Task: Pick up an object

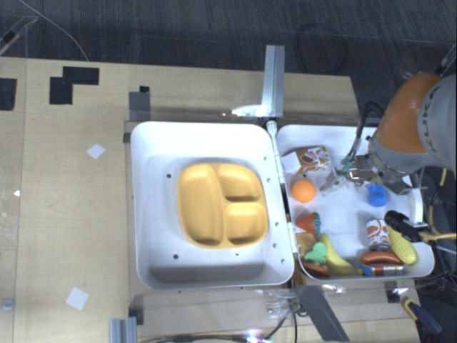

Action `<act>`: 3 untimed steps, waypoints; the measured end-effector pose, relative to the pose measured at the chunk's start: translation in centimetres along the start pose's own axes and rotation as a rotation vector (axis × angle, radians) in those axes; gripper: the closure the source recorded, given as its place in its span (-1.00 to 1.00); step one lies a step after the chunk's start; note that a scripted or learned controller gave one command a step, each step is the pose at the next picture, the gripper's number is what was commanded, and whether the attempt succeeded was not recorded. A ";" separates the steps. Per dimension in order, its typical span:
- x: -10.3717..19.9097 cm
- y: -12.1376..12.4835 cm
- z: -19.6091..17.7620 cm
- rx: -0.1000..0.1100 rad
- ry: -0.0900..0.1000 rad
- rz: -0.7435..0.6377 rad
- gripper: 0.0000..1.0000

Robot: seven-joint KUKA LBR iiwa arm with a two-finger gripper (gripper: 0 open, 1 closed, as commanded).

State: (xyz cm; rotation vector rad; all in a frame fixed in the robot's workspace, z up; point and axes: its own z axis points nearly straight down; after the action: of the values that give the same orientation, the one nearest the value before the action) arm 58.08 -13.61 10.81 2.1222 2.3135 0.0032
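A single fixed camera looks down from above at a slant on the wooden surface (64, 213), set far enough back to take in both white bins side by side. The left bin (146, 213) sits near mid-frame and the right bin (350, 138) toward the right edge, where the grey-and-orange arm (414, 123) enters. Dark floor (178, 13) runs along the top.

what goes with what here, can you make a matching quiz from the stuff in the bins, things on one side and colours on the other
Things:
1. divided tray
2. ball
3. small cup
4. banana

Colours:
A. blue
B. orange
C. bright yellow
D. mustard yellow

Pairs: 1-D, 2-B, 3-A, 4-C
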 end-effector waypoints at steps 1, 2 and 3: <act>-6.0 -2.2 -6.1 -0.005 -0.004 -0.200 -1.00; -6.3 -6.8 0.6 0.005 0.001 -0.126 -1.00; -7.0 2.6 2.1 -0.006 -0.003 -0.275 -1.00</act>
State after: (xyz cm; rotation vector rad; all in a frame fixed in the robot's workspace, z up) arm 61.24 -20.40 8.76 1.7819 2.5772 0.0067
